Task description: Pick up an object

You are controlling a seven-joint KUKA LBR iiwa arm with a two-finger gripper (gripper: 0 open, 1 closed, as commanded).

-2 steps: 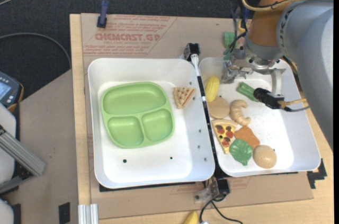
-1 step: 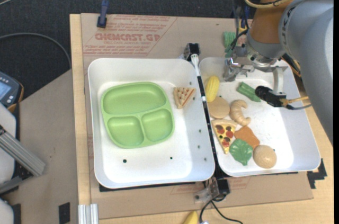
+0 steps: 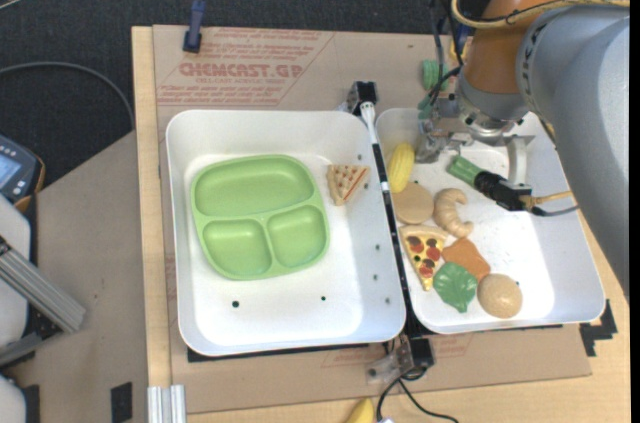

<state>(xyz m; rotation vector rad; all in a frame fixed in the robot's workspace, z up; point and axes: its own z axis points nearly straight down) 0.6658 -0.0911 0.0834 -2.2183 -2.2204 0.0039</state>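
Note:
My gripper (image 3: 438,141) hangs below the orange-banded wrist at the far left corner of the right bin (image 3: 560,251). Just to its left and below lies a yellow corn piece (image 3: 401,167). A small green item (image 3: 463,171) lies to the gripper's right. Nearer the front are a tan round cookie (image 3: 413,205), a croissant (image 3: 452,210), a pizza slice (image 3: 425,256), an orange wedge (image 3: 467,259), a green leafy piece (image 3: 455,288) and a tan bun (image 3: 499,295). I see nothing held in the gripper.
The left bin (image 3: 290,311) holds a green divided plate (image 3: 260,216) and a waffle wedge (image 3: 347,181) by its right wall. The arm's grey body (image 3: 590,101) overhangs the right bin's far right side. A black clip (image 3: 363,95) sits where the bins meet.

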